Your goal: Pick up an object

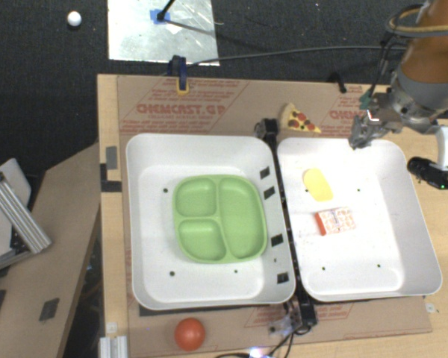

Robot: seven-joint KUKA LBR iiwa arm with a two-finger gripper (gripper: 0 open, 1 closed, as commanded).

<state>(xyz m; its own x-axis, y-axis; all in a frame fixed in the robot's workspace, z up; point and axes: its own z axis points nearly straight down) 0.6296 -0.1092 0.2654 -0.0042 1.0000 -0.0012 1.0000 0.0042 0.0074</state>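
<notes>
From my console the gripper (361, 136) hangs over the far rim of the right bin (403, 274); its fingertips are a dark blur against the rim, and I cannot tell how they stand or see anything between them. Nearest them, inside that bin, lies a yellow oblong piece (317, 184), and just below it, a little apart, a small red-and-white packet (335, 221). The left bin (145, 200) holds a green divided tray (219, 218) with three compartments. Both bins rest on a brown cardboard sheet (201, 103) printed with red lettering. A toy pizza slice (300, 119) sits on that sheet just beyond the bins' far edge, and a red-orange ball (189, 333) lies at the near edge. The arm (431, 58), grey with an orange band, reaches in from the upper right, wrist angled down-left toward the bin.
</notes>
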